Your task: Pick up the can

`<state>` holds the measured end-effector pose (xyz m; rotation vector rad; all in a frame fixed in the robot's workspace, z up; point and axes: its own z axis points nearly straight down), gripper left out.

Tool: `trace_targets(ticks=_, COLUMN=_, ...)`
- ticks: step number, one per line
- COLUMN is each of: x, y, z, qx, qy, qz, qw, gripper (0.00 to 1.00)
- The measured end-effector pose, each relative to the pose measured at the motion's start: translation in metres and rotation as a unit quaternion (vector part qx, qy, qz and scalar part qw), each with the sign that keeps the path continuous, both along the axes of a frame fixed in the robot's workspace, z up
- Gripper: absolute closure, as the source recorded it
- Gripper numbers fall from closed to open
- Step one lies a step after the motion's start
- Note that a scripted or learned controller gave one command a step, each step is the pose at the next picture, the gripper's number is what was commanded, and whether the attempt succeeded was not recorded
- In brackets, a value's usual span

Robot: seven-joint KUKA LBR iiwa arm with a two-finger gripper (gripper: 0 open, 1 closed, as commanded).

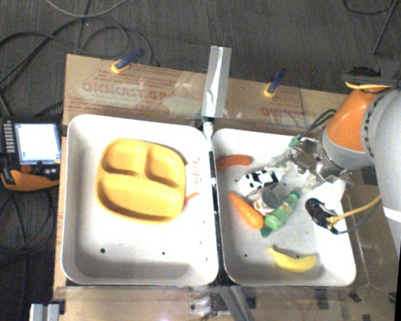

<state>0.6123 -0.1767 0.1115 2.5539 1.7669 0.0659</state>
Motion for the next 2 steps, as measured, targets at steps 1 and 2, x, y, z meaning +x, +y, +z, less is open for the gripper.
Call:
trace_targets(ticks=1, x=0.005, y=-0.013, z=0.000, qx=-0.0009, qy=0.002, qz=0.008, qw=1.0000, gripper=0.00)
trace_targets(ticks=2, x=0.020, y=-0.013, z=-0.022, qx=0.0002, qy=0.023, qz=0.008, qw=0.9997, gripper=0.00)
